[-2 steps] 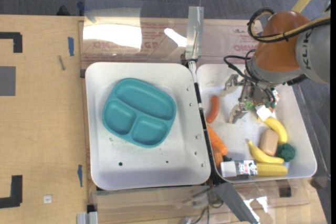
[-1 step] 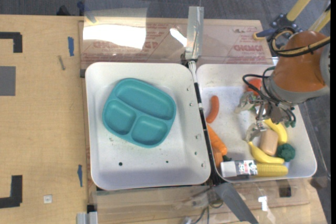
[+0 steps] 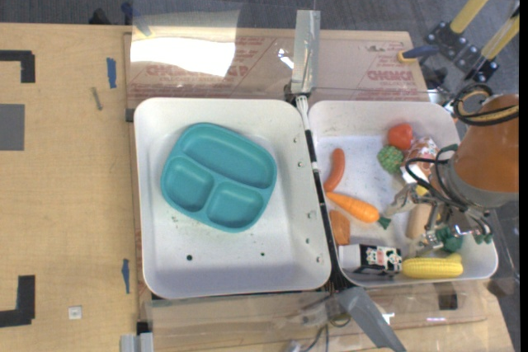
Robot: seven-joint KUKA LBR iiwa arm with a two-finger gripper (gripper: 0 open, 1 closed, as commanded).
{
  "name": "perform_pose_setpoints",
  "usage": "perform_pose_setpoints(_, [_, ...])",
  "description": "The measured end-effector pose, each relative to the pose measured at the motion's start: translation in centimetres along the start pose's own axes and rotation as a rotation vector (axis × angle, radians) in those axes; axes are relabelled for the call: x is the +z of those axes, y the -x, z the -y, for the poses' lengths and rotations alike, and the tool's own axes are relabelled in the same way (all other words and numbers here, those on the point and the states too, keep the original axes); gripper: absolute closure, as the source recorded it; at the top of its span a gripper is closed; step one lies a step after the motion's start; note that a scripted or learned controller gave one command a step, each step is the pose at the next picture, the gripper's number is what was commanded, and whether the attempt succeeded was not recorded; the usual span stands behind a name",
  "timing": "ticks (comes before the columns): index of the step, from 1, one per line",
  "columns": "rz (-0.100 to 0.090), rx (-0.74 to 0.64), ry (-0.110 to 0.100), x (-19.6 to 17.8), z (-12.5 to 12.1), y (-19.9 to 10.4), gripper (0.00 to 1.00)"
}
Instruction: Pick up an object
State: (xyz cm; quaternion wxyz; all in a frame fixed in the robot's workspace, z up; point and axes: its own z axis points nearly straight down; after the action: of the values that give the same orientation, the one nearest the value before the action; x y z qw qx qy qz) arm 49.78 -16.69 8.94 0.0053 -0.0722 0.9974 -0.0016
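Grey carpet runs behind a pale wooden bench (image 3: 58, 177), on which two shallow white bins sit side by side under a slanted overhead camera. Clear plastic sheets stand behind the bins.

At the right edge, the arm's orange band (image 3: 493, 148) hangs over the right bin (image 3: 363, 118), and below it the gripper (image 3: 431, 225) reaches down into the bin's near right part, amid cables and metal parts. Whether it is open or closed cannot be made out, and nothing can be seen clearly held by it.

Right at the gripper lies a pale beige piece (image 3: 418, 218), upright in the view, and just to the right is a small green item (image 3: 451, 239), partly hidden. Just below these, a yellow corn cob (image 3: 431, 266) lies along the bin's near wall, with a small black-and-white box (image 3: 378, 257) beside it on the left. To the left of the gripper, an orange carrot (image 3: 355, 208) lies at a slant with its green tip toward the arm. Above the carrot an orange-red sausage (image 3: 336, 168) stands nearly upright in the view. Further back, near the far right corner, sit a green broccoli piece (image 3: 391, 158) and a red tomato (image 3: 401, 135), close together. An orange slab (image 3: 339, 227) rests against the bin's left wall.

The left bin (image 3: 165, 251) holds a teal divided plate (image 3: 219, 176) with three compartments, lying flat and well apart from the gripper.
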Motion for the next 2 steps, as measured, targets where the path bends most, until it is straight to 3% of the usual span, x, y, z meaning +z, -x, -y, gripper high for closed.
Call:
perform_pose_setpoints(1, [-0.001, -0.022, 0.006, -0.8, -5.3, 7.8, 0.00])
perform_pose_setpoints(2, [0.003, 0.016, 0.002, -0.1, -7.0, 3.8, 0.00])
